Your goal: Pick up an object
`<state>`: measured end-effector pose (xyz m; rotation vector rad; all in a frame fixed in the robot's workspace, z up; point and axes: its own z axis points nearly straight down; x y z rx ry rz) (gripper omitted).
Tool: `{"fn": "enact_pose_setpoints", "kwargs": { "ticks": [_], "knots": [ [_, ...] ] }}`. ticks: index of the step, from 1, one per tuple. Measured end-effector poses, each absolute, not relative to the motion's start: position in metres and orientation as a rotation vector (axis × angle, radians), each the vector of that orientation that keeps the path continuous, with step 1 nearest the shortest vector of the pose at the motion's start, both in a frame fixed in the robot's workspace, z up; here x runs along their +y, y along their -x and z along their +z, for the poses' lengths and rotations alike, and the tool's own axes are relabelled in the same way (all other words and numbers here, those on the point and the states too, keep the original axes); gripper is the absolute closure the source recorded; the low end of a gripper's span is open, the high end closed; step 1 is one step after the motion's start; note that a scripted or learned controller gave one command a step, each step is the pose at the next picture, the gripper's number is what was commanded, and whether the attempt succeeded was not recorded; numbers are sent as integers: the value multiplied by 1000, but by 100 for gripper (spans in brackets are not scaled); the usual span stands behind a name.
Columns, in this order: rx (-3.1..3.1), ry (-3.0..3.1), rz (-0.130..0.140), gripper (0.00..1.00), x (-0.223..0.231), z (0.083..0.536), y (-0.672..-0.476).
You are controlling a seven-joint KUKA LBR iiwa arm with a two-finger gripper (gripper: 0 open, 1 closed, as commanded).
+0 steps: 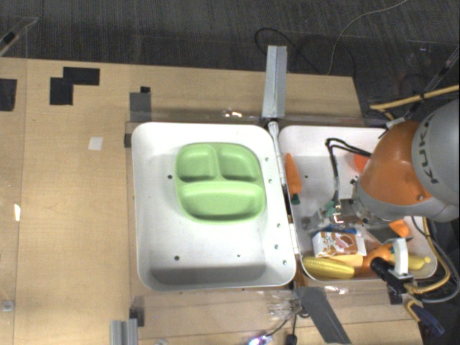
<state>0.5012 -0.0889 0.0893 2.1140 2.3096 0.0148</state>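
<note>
Hovering over the right bin

Reading across from the left, I see a green tray [218, 181] lying alone in the left bin [154, 214]. In the right bin [310, 157], a carrot [292, 176] lies along the left wall. A snack packet [338, 244] sits just above a corn cob [328, 267] near the front edge. My gripper [338, 218] hangs above the packet; I cannot tell its state.
</note>
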Motion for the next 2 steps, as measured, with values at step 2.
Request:
{"fn": "enact_pose_setpoints", "kwargs": {
  "ticks": [2],
  "knots": [
    [1936,-2475,-2,100,-45,182,-544]
  ]
}}
